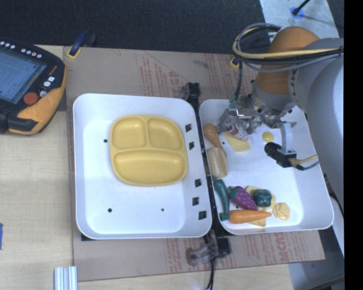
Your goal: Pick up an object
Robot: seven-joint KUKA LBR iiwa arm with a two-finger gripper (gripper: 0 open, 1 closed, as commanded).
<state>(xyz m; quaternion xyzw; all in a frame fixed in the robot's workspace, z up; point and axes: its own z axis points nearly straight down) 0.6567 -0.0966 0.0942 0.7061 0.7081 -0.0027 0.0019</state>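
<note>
carrot (249,216) lying at right bin (308,192) near edge, untouched | yellow piece (237,142) sitting farther back, just under gripper (239,124) | gripper hovering low; finger state: cannot tell | nothing lifting yet; grasp and raise remaining

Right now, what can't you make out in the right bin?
- Gripper, camera view: finger state and any hold unreadable; the wrist covers it.
- Pale yellow piece: partly under the gripper, identity unclear.
- Toy pile by the carrot: overlapping, small, hard to separate.
</note>
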